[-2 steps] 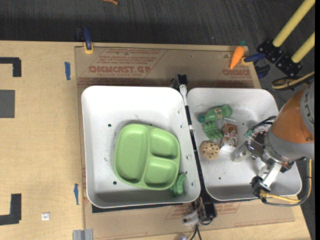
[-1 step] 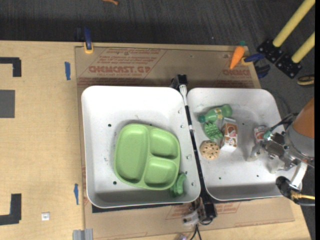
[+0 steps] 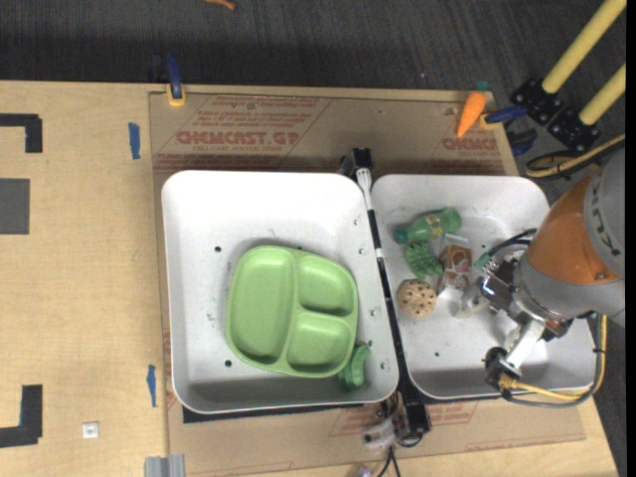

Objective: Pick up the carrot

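The carrot (image 3: 472,110) is seen on the desk (image 3: 79,266) outside both bins, just beyond the 12 o'clock rim of the right bin (image 3: 556,376), while the arm (image 3: 576,251) is lowered over that bin's 3 o'clock side among a green bottle (image 3: 429,228), a cookie (image 3: 416,297) and other small items. How far the fingers are parted, or whether anything is held, cannot be told. A wrong item could be seized, since the carrot lies well apart from the wrist, and a rim strike is risked in reaching across.
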